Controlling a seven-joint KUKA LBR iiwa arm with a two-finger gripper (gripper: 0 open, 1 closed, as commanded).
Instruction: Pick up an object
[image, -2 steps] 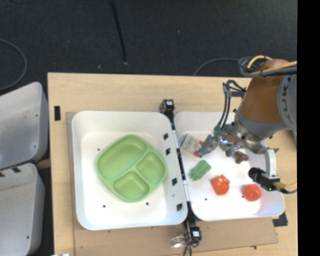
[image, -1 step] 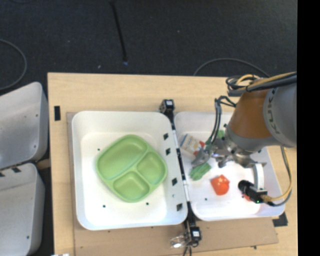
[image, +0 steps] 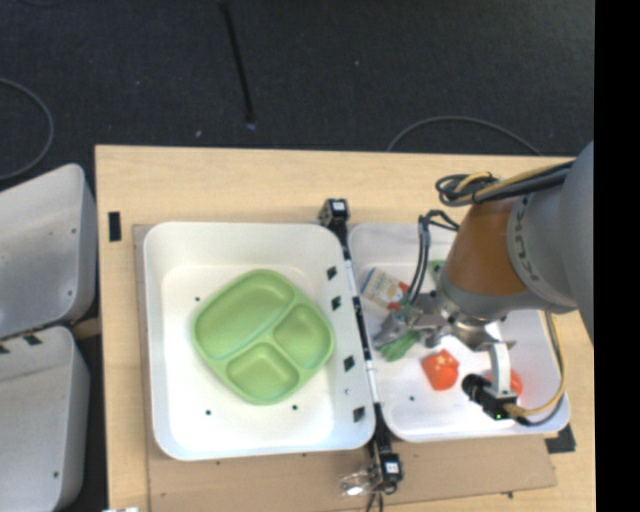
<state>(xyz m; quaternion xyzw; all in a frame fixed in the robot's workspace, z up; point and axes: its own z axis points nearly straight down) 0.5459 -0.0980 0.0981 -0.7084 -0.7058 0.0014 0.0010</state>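
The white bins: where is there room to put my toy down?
Left bin: bare white floor all around the green divided plate, widest along the front and left walls. Right bin: crowded, with the arm's gripper over small objects and an orange-red object beside it.

Single fixed camera, mounted high above the pale wooden bench (image: 120, 300), looking down at a slight slant. Taking the left shallow white plastic bin (image: 160, 400) as landmark: it sits near frame centre, with the light green three-compartment plastic tray (image: 262, 336) inside it. The right shallow white bin (image: 425, 420) lies just beside it toward the frame's right. The grey arm with its orange band (image: 480, 255) enters from that right side, over the right bin. Dark floor fills the frame's top, beyond the landmark bin. Medium distance: both bins fit whole. One view, so no overlap.
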